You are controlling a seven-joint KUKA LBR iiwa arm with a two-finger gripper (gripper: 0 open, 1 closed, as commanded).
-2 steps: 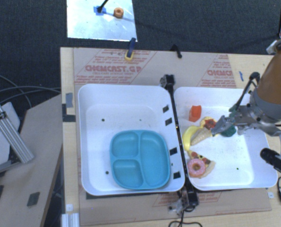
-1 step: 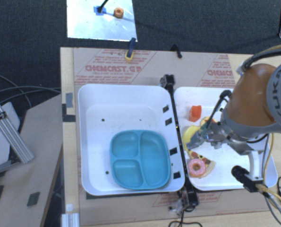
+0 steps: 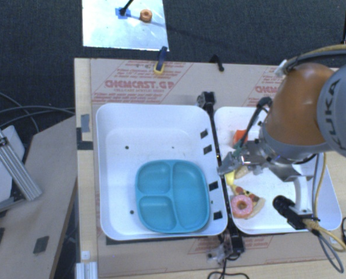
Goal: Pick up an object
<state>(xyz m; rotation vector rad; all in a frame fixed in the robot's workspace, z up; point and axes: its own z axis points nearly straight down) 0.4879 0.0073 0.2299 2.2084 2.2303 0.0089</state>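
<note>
My gripper (image 3: pixel 231 166) hangs low over the left side of the right bin (image 3: pixel 330 214), close to the divider between the bins. A yellow object (image 3: pixel 241 172) lies right under it, partly hidden by the gripper. A pink frosted donut (image 3: pixel 241 205) sits in front of it on the bin floor, with a tan and red piece (image 3: pixel 256 203) touching its right side. An orange-red object (image 3: pixel 239 136) lies further back in the same bin, left of the arm. Nothing shows as lifted off the floor.
The left bin (image 3: pixel 120 156) holds a blue divided plate (image 3: pixel 173 195) at its front right. The arm's bulky orange and grey wrist (image 3: pixel 303 112) covers much of the right bin's back. A black rail with clips (image 3: pixel 214 150) runs between the bins.
</note>
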